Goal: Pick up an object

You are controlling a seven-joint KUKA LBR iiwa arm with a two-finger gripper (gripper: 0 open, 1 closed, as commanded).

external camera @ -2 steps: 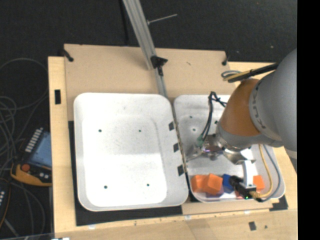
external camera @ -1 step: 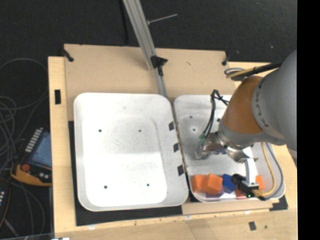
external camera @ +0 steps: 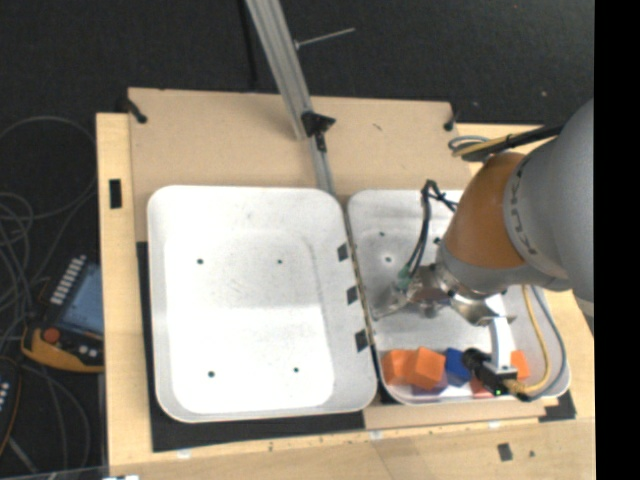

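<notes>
The grey KUKA arm with its orange wrist band leans over the right shallow white plastic bin, and the two-finger gripper hangs low inside it, though whether it is open or closed cannot be told from here. Nothing looks lifted: an orange block and a small blue block lie against the bin's near wall, just below the gripper. The left white bin sits beside it, so the pick itself seems yet to be done.

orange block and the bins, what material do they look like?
Orange block: looks like matte foam or soft plastic; flat colour, no glare, blunt edges. Can't tell which.
Left bin and right bin: likely moulded white plastic, semi-gloss; rounded corners, soft sheen, faint speckled scuffing.
</notes>
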